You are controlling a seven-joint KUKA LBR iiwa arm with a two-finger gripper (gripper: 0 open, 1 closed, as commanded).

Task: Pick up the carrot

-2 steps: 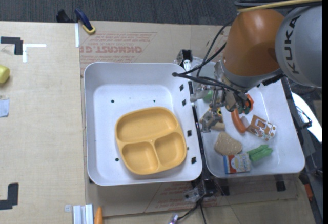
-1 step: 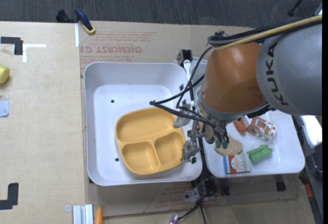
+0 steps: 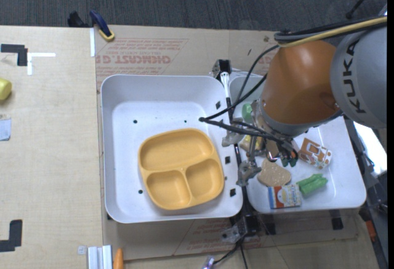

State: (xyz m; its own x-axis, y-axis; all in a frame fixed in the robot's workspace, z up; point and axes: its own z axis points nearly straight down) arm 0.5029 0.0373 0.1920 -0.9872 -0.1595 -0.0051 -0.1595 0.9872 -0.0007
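Observation:
My gripper (image 3: 263, 160) hangs low over the left part of the right bin (image 3: 345, 197), under the arm's orange band (image 3: 301, 86). A small orange sliver (image 3: 292, 154) peeks out at the gripper's right side, beside a carton; it may be the carrot, and most of it is hidden by the gripper. A tan, flat, rounded item (image 3: 274, 176) lies just below the gripper. The arm and its cables cover the upper part of this bin.
In the right bin lie an orange-and-white carton (image 3: 314, 153), a green item (image 3: 312, 184) and a white-and-blue box (image 3: 284, 197). The left bin (image 3: 123, 108) holds a yellow divided plate (image 3: 180, 168). A yellow object (image 3: 4, 89) sits at the bench's far left.

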